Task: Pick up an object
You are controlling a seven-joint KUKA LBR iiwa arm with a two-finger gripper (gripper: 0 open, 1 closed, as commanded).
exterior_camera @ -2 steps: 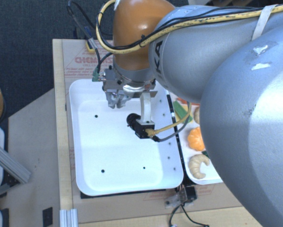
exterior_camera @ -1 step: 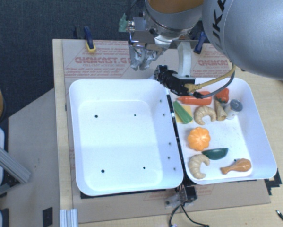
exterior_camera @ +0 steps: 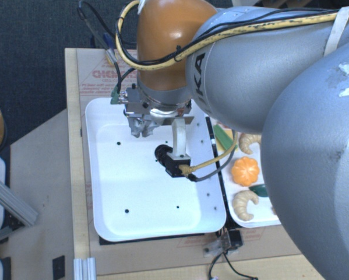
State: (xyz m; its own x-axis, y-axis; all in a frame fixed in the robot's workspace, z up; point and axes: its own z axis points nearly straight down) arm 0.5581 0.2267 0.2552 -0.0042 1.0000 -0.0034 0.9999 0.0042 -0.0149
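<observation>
My gripper (exterior_camera: 141, 127) hangs low over the back part of the left white bin (exterior_camera: 98, 179), under the orange wrist band. I see nothing between its tips. In the right bin (exterior_camera: 253, 221), mostly hidden by the arm, lie an orange mandarin (exterior_camera: 244, 171), a pale croissant-shaped piece (exterior_camera: 248, 140) behind it, another such piece (exterior_camera: 244, 203) in front of it, and a green item (exterior_camera: 224, 136) near the dividing edge. All of these are well to the right of the gripper.
The big grey arm covers most of the right bin and the view's right side. A small green piece (exterior_camera: 258, 189) peeks out beside the mandarin. A cardboard sheet (exterior_camera: 81, 86) lies under the bins; cables trail at the front edge (exterior_camera: 224, 247).
</observation>
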